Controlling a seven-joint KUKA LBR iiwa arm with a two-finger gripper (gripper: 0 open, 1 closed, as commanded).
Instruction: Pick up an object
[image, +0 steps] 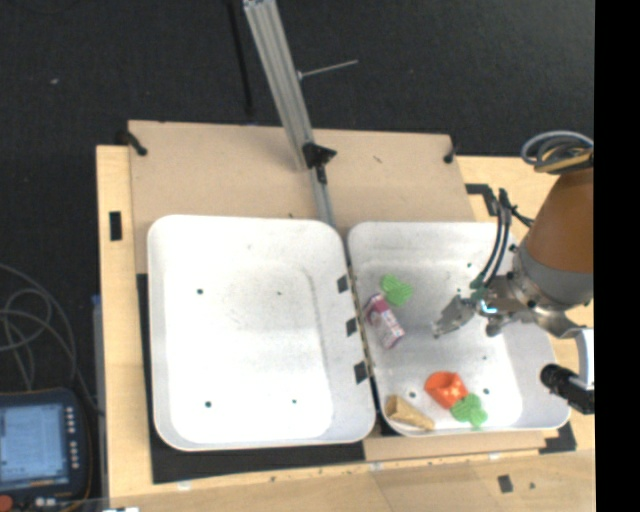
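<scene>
1. I'm hanging my tool (452, 315) over the right bin (420, 240), out in its middle, with nothing between the fingers; whether they're parted or closed, I cannot tell from up here.
2. I'm reading this as the approach step, with nothing lifted yet.
3. Candidates I'm eyeing: the pink wrapped piece (384, 318) just left of my tool, and the green piece (397, 291) just above that.
4. Below my tool, the orange piece (445, 387), a second green bit (469, 411) and a tan wedge (408, 410) are sitting by the bin's near rim.
5. Next I'm needing to centre over one piece and descend.
</scene>
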